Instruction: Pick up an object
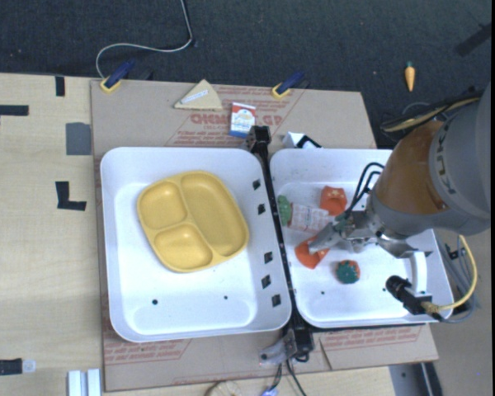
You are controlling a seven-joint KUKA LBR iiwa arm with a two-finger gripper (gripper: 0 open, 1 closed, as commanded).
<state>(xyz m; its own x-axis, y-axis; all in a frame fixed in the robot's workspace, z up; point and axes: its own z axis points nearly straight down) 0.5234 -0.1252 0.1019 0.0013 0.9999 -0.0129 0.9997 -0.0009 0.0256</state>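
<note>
Camera view: grey arm's jaws (323, 239) reach low into the right white bin (313, 312).
They hover beside an orange-red plastic piece (309, 256); their opening cannot be told.

You see a small red and white box (242, 120) on the brown cardboard sheet (338, 118) behind the bins, beside a pale triangular wedge (200, 96). Two blue-and-yellow clamps (115, 76) grip the sheet's far edge, and a white cable (178, 23) loops over the dark floor.
</note>
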